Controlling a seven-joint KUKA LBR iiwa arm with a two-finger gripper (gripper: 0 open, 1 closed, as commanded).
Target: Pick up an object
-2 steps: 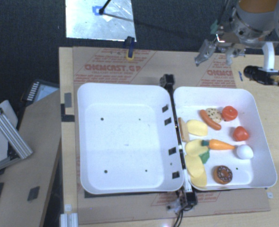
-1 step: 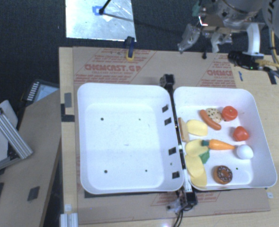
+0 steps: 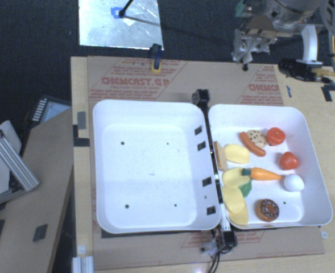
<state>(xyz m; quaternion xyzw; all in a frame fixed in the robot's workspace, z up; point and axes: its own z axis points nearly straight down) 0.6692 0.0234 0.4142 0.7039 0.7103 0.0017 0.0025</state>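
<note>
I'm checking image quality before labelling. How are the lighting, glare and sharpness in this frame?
In the camera view, lighting is even and soft, with faint shadows under the toy foods such as the orange plastic carrot; the shiny silver sheet at the top shows patchy glare; the right white bin looks bright but keeps its detail; the grey gripper is slightly soft.

Two bins side by side, toy foods in right bin [image 3: 312, 147], pincer [image 3: 245, 54] behind it
</note>
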